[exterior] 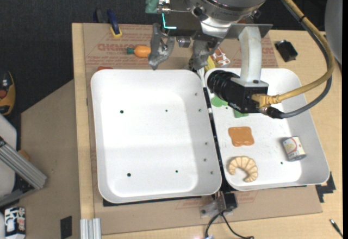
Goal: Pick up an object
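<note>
Gripper above the left bin's far rim, fingers spread wide, nothing between them

So the right bin has three pickable bits lying loose. A croissant, pale tan and curved, lies flat toward the bin's 6 o'clock edge. At 12 o'clock from it, close but apart, is a flat orange-brown toast-looking slab. A small white can with a red label lies tipped over at 3 o'clock.

A blue-and-yellow clamp lies on the cardboard sheet.
</note>
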Tool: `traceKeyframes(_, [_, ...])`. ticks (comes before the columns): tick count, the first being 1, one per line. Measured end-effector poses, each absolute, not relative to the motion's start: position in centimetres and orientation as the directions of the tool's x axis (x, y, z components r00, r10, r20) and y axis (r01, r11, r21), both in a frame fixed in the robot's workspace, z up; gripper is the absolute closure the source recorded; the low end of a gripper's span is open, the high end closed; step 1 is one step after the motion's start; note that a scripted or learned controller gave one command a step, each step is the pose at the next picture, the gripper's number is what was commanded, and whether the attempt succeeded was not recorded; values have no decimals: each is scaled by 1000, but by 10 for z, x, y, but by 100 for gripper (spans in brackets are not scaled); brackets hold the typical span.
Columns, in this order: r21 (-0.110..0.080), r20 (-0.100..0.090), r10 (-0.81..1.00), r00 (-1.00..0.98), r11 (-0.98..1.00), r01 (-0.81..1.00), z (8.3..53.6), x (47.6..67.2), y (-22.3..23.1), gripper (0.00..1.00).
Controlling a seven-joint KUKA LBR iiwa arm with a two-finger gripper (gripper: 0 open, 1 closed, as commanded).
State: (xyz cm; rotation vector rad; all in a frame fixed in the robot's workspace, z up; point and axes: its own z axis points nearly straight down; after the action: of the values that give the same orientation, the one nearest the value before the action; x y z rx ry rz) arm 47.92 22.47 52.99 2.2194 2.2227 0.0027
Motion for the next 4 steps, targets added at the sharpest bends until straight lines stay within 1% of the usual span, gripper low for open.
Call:
traceKeyframes(1, [5, 2, 1000, -3, 3, 1000, 541, 479, 226, 100])
traceKeyframes(2, [3, 2, 1000, -3, 3, 1000, 540, 479, 225, 0])
traceKeyframes(3, [7, 3, 1000, -5, 5, 1000, 551, 480, 226, 100])
traceKeyframes(4, [5, 3, 1000, -4, 4, 1000, 551, 480, 226, 0])
